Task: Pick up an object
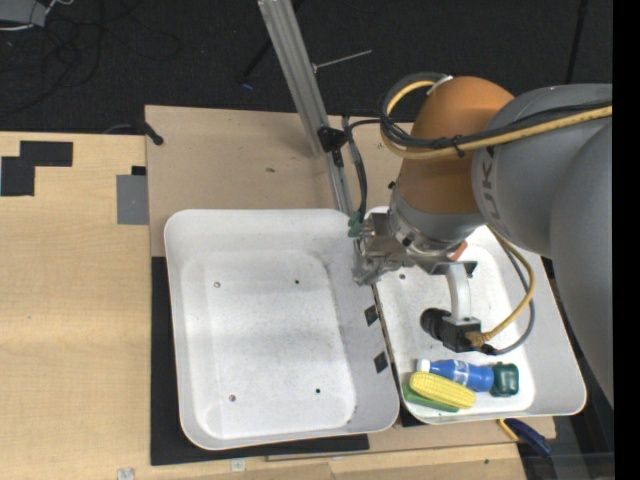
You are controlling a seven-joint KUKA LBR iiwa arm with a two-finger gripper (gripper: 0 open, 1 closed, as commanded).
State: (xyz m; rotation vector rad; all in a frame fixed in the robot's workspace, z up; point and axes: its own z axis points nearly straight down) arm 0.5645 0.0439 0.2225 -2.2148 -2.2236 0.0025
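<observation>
Your targets, a yellow plastic corn cob [441, 392] and a blue plastic bottle with green cap [470, 375], lie touching at the near edge of the right white bin [560, 393]. Come straight down over one, clear of the bin wall. The gripper [374, 258] is mostly hidden under the grey-and-orange wrist [455, 158]; its state: cannot tell.

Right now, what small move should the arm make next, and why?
Probably shift the gripper toward the near corner of the right bin before descending: it sits at the bin's far left edge, while the yellow corn and blue bottle lie together there.
</observation>
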